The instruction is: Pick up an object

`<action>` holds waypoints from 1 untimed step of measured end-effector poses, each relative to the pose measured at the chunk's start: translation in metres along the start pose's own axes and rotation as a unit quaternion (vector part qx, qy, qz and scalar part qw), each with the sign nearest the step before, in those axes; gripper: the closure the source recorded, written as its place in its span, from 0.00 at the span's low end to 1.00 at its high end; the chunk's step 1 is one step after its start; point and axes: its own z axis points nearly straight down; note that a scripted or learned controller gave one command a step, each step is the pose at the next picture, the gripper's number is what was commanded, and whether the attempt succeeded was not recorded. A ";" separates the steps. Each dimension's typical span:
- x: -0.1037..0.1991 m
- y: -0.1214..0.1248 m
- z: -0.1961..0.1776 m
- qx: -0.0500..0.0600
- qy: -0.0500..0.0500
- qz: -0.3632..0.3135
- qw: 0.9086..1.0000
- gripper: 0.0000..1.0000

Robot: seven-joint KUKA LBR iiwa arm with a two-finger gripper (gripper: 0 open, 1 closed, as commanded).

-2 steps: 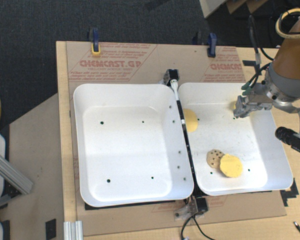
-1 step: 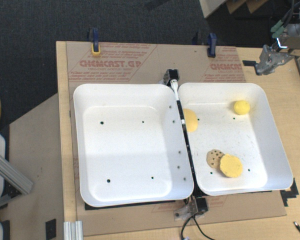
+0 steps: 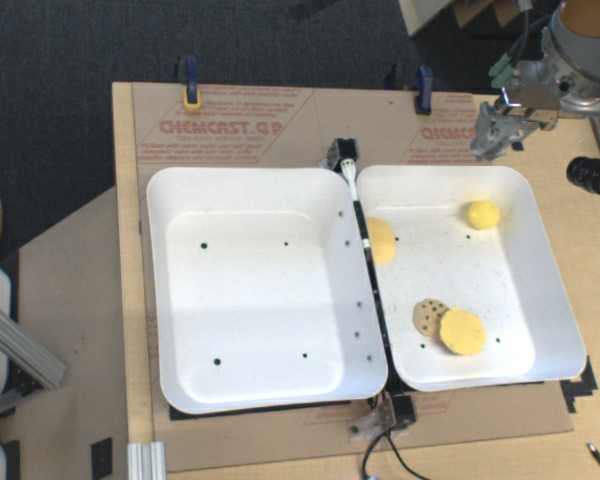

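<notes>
The right bin (image 3: 540, 268) holds a small yellow ball (image 3: 483, 214) near its back right corner. A yellow round piece (image 3: 380, 240) leans against its left wall. A brown speckled cookie (image 3: 429, 315) lies near the front, touching a yellow disc (image 3: 463, 332). My gripper (image 3: 496, 136) hangs above the bench just behind the right bin's back edge, up and to the right of the ball. Nothing shows between its fingers.
The left bin (image 3: 180, 298) lies beside the right one, with a black clip (image 3: 342, 152) where they meet at the back. Blue clamps (image 3: 189, 80) (image 3: 423, 88) hold the cardboard sheet at the back edge.
</notes>
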 end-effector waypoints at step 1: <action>0.033 -0.046 0.012 0.000 0.000 0.000 1.000 1.00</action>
